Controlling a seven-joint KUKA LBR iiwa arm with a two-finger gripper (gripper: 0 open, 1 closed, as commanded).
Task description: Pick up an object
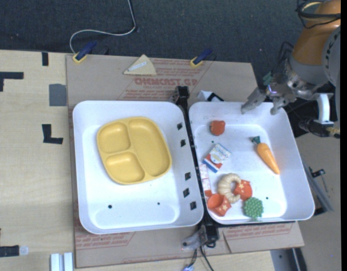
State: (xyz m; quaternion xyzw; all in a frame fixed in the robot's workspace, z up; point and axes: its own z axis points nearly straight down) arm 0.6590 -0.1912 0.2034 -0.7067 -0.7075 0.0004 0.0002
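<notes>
a worktop (26, 151) carries 2 shallow white bins side by side on a sheet of brown cardboard (162, 81). the grey arm (317, 44) with its orange band comes in from the upper right. its pincer (264, 103) hangs at the far rim of the right bin (295, 168), near that bin's far right corner, with its 2 fingers spread apart and nothing between them.

all the small objects lie in the right bin, nearer the camera than the pincer. a small red round piece (217, 127) sits below and to the left of the pincer, near it. an orange toy carrot (267, 156) with a green top lies almost straight below the pincer, tilted, close to the bin's right side. a small white packet with red and blue print (216, 156) lies further down and left. well below the pincer, at the bin's near edge, a cluster sits together: a pale ring-shaped piece (229, 184), red pieces (220, 203) touching it, and a green bumpy piece (253, 208) just beside them.

the left bin (89, 208), well to the left of the pincer, holds a yellow plate with 3 compartments (134, 149). 2 blue and yellow clamps (83, 52) grip the cardboard's far edge, and a thin cable (128, 16) loops above it.
</notes>
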